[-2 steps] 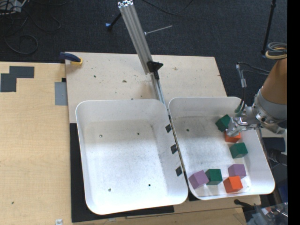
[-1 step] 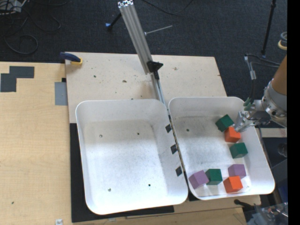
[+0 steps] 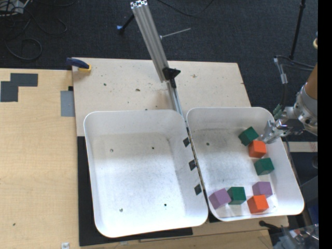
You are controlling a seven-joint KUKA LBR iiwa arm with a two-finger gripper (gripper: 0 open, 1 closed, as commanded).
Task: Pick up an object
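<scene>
The right bin (image 3: pixel 228 111) holds several small blocks. A green block (image 3: pixel 248 135) and an orange block (image 3: pixel 257 149) lie near its far right wall, with another green block (image 3: pixel 264 166) just below them. Along the near edge sit a purple block (image 3: pixel 220 197), a green block (image 3: pixel 237 194), a purple block (image 3: pixel 262 189) and an orange block (image 3: pixel 258 204). My gripper (image 3: pixel 270 134) reaches in over the right wall, low, just right of the upper green block and above the orange one. No block shows in its grasp.
The left bin (image 3: pixel 88 123) stands beside the right one, sharing a divider with black clips (image 3: pixel 191 164). A slanted aluminium post (image 3: pixel 153 40) rises behind the bins. A blue and yellow clamp (image 3: pixel 79 64) lies at the board's far left corner.
</scene>
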